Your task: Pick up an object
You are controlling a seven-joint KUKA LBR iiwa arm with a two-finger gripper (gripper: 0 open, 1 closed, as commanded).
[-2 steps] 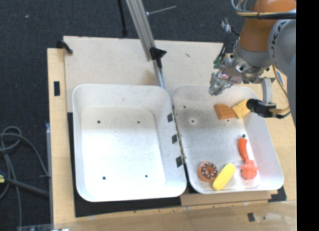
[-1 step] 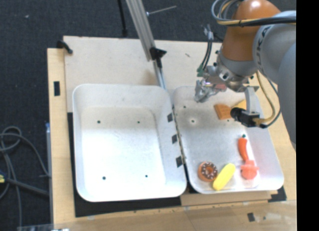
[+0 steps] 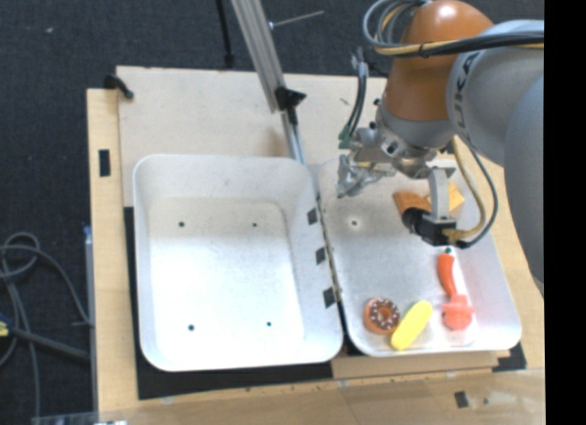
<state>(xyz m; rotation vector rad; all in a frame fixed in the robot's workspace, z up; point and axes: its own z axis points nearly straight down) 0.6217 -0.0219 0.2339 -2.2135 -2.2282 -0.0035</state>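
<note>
Over the right-hand white bin [image 3: 490,258], near its upper-left corner, the gripper [image 3: 349,180] of a grey KUKA arm [image 3: 485,84] hangs with its metal tip pointed down and toward the divide between the two bins. Whether its fingers are parted or closed cannot be made out from this angle, and nothing can be seen held between them. An orange band [image 3: 430,57] wraps the arm just above the wrist, with looped cables rising behind it.

All the loose objects lie to the gripper's right and below it, in the same bin. Closest, just right of the gripper and partly hidden by the wrist and a black fitting, sits an orange and yellow item [image 3: 430,201] whose shape is hard to tell. Further down and right lies an orange carrot-shaped toy [image 3: 450,288], lengthwise along the bin's right side. Below the gripper, at the bin's near edge, a brown doughnut with sprinkles [image 3: 381,315] rests just beside a yellow banana-shaped piece [image 3: 412,324], the two touching or nearly so.

To the gripper's left, the left-hand white bin [image 3: 146,231] shows only a speckled floor with a few small dark dots. Above and left of the gripper, a slanted aluminium rail [image 3: 259,34] crosses the wooden bench [image 3: 183,107] and ends near the bins' shared corner.
</note>
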